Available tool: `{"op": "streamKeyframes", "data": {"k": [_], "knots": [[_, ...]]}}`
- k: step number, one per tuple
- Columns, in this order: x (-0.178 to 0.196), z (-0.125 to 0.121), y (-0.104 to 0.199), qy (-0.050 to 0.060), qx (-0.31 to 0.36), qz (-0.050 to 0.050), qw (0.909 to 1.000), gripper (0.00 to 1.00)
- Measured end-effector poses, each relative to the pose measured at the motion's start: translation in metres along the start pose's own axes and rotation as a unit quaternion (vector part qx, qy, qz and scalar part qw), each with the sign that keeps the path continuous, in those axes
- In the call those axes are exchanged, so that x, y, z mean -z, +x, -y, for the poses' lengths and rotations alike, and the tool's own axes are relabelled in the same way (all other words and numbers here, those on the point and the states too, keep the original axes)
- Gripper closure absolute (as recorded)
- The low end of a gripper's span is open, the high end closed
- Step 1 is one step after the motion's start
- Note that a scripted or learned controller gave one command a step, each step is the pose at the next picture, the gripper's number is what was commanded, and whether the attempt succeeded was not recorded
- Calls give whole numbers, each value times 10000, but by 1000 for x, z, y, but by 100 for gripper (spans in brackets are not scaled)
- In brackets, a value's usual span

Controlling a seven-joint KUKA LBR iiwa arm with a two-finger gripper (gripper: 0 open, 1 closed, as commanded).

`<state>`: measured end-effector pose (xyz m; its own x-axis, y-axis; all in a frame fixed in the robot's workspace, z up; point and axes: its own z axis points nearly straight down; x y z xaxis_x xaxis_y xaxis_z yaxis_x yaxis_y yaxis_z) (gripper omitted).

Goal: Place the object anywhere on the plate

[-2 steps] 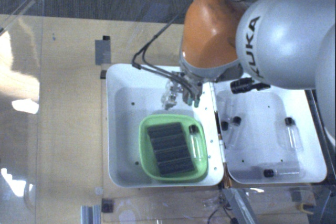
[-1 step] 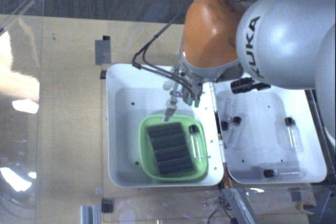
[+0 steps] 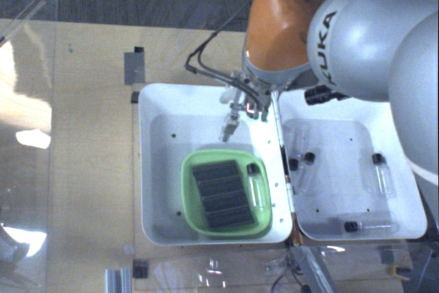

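A: Where's the object?
B: A dark ridged block point(image 3: 222, 195) already lies on the green plate point(image 3: 190, 178).
A: Fingers?
B: Gripper point(image 3: 230, 127) just behind the plate; grasp unclear. Retreat straight up.

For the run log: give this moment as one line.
gripper: above left bin, past plate's far edge | green plate: in left bin | on plate: dark ridged block, clear vial
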<state>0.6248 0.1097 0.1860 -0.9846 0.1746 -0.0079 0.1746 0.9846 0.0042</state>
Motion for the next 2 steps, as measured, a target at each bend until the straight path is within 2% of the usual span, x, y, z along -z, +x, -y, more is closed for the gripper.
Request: {"op": "streamKeyframes", "data": {"k": [1, 2], "knots": [[13, -3, -2, -34, -7, 45, 10000, 100], [39, -1, 31, -6, 1065, 12, 9943, 100]]}}
